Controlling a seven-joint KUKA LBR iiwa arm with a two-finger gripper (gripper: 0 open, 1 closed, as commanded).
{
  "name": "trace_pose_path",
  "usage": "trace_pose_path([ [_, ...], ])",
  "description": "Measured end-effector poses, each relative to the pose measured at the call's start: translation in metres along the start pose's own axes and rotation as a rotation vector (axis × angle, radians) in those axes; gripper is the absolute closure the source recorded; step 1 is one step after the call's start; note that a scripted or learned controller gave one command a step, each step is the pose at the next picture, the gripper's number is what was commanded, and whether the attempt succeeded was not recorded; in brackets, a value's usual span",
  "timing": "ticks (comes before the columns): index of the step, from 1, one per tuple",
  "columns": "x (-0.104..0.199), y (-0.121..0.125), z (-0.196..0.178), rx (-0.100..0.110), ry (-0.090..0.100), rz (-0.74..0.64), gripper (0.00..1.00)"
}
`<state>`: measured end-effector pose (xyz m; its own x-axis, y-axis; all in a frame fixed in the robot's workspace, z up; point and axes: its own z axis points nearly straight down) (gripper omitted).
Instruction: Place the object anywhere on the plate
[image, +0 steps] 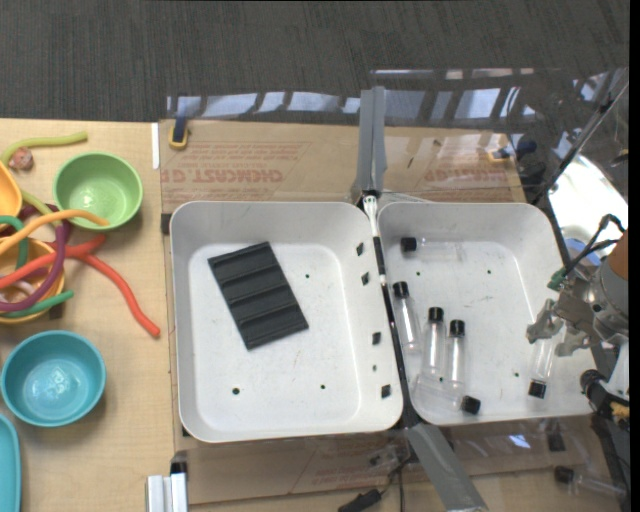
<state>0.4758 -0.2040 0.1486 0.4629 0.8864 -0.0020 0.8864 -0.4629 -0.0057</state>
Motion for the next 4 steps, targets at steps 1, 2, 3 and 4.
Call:
trace_pose_path([
  [1,-0.008,0.005,0.058,-0.001,0.001,-0.068,1.0],
  [2,-0.008,0.006,0.057,-0.002,0.004,0.056,1.0],
  [3,-0.006,0.005,-0.137,-0.004,-0.001,0.045,1.0],
  [4,0.028,-0.014,0.009,-0.001,0.001,-0.047,1.0],
])
